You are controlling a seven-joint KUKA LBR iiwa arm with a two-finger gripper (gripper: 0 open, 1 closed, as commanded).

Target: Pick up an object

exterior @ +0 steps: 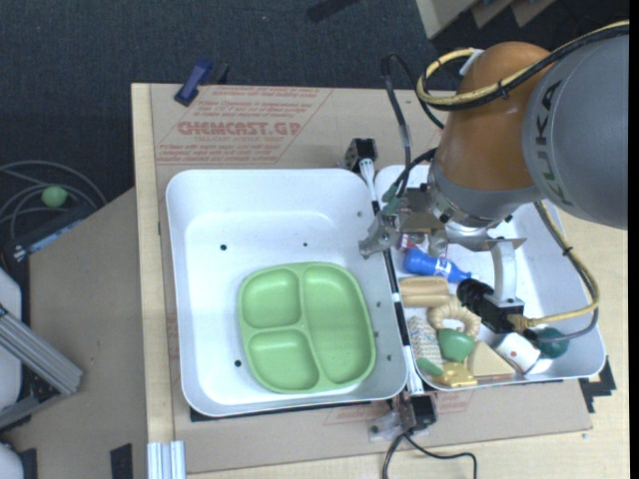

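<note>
Tool point(404, 230) is positioned over the right bin point(547, 272), close to the wall shared with the left bin point(215, 218). Whether the tool is apart or together cannot be told; the wrist covers it. No item is seen clamped in it.

Candidate objects lie in the right bin, below and just beside the tool:
- blue item point(429, 264), nearest
- tan cylinder point(421, 290), just beyond the blue item
- green piece point(455, 345) and yellow piece point(454, 374), farther off

A green divided plate point(305, 325) lies flat in the left bin, across the wall from the tool and well apart. Both bins rest on the surface point(240, 118).
</note>
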